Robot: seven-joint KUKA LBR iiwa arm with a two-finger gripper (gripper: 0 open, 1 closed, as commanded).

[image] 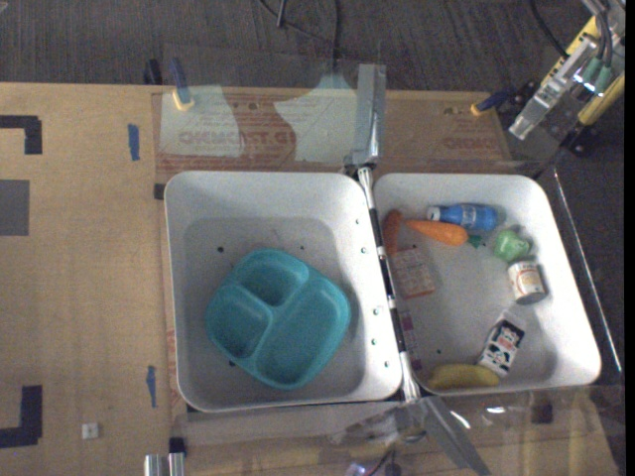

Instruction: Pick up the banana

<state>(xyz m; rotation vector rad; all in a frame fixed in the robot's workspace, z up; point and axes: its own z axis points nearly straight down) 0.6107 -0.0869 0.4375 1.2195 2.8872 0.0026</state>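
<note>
The yellow banana [462, 376] lies on its side against the front wall of the right bin [561, 226], close to the front left corner. A small milk carton [504, 346] stands just right of and behind it, almost touching. My gripper [544, 107] is at the upper right, outside and behind the right bin's far corner, well away from the banana. It looks blurred and is partly cut off by the view's edge.
The right bin also holds an orange carrot [438, 232], a blue bottle [464, 214], a green item [511, 243], a small can [527, 280], a flat packet [413, 272] and a brown item [393, 228]. A teal divided plate [280, 315] lies in the left bin [198, 206].
</note>
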